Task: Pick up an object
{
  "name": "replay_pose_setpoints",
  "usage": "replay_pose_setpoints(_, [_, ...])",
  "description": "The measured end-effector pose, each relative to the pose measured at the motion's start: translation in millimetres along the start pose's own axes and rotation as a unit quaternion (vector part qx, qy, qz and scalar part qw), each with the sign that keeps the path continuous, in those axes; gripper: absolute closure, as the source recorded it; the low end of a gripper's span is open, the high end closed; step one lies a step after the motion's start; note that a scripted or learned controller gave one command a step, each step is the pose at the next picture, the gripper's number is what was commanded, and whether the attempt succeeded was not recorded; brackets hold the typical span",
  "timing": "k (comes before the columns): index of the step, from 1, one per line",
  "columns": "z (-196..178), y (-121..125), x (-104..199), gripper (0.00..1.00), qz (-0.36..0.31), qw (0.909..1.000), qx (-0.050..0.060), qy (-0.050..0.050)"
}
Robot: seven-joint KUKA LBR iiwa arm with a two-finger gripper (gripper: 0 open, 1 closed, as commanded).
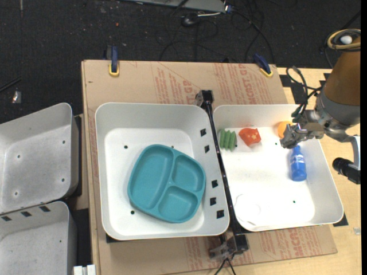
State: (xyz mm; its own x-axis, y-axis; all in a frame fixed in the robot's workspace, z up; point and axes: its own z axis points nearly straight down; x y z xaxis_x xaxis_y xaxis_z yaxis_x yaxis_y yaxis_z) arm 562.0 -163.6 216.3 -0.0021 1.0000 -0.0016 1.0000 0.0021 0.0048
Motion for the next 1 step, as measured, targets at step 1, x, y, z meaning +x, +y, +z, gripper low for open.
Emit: replay_pose_setpoints(1, [-59.1,4.1,-2.5,1.0,0.0,1.0,-0.001,0.0])
